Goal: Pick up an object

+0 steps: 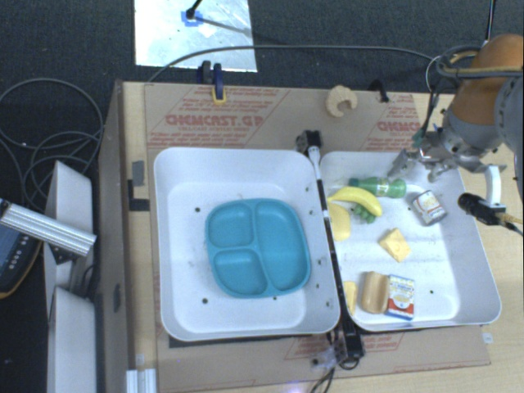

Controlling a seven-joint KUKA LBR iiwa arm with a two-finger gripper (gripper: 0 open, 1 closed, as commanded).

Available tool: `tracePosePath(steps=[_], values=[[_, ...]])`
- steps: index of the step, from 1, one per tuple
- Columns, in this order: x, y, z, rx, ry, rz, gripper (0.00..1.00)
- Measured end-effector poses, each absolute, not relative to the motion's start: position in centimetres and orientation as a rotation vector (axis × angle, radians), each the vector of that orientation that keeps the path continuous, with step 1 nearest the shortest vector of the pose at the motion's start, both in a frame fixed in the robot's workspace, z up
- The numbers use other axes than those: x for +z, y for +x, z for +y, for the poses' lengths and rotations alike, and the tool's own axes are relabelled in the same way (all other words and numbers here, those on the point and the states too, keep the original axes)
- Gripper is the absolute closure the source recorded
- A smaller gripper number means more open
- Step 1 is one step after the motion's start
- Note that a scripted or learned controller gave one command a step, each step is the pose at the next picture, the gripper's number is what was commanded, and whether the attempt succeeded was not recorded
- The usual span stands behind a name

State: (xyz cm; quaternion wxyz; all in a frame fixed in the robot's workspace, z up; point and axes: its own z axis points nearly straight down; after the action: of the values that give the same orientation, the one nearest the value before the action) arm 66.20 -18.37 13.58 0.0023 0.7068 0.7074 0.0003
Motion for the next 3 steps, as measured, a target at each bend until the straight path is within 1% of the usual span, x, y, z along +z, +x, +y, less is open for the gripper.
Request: tracePosePath(steps=[1, 2, 3], values=[[11.5, 67.0, -12.0, 0.005, 2.213, 2.225, 0.00], [16.7, 67.0, -15.8, 0.004, 2.215, 2.219, 0.00], [10.5, 66.9, -10.9, 0.003, 2.217, 2.221, 0.00]])
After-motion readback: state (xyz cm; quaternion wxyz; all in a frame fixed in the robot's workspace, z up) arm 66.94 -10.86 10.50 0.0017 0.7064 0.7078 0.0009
